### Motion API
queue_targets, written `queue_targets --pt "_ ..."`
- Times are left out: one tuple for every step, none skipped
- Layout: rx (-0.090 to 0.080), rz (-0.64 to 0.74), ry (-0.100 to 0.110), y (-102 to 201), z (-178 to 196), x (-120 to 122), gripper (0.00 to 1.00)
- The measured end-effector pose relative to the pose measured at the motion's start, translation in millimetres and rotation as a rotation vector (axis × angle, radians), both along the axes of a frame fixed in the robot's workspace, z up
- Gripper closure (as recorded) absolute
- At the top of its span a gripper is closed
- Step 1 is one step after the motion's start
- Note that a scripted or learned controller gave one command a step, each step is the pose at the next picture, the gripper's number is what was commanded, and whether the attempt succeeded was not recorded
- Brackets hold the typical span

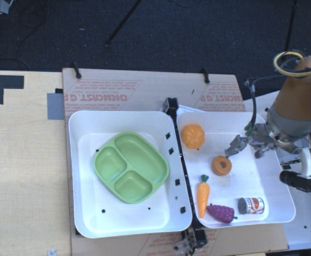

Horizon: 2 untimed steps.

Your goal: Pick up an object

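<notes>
The right bin (272, 196) holds an orange round fruit (193, 136), a brown doughnut (221, 165), a carrot (202, 195), a purple bunch of grapes (220, 213) and a small can (251, 205) lying on its side. My gripper (246, 149) hangs over the right bin, just right of and slightly above the doughnut. Its fingers (234, 146) are spread open with nothing between them. The left fingertip is close to the doughnut, and I cannot tell whether it touches.
A green divided plate (131, 166) lies in the left bin (86, 196). A black divider (179, 164) runs between the two bins. The grey arm (291, 105) with its cables stands over the right bin's far right edge.
</notes>
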<state>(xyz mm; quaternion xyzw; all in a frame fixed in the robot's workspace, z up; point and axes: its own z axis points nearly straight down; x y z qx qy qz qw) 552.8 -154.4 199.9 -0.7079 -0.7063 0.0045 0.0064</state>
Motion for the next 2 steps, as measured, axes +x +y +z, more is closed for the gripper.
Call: queue_targets --pt "-0.003 0.002 -0.014 -0.2 7.4 3.1 0.00" --pt "0.000 0.002 -0.006 -5.5 -51.4 -5.4 0.00"
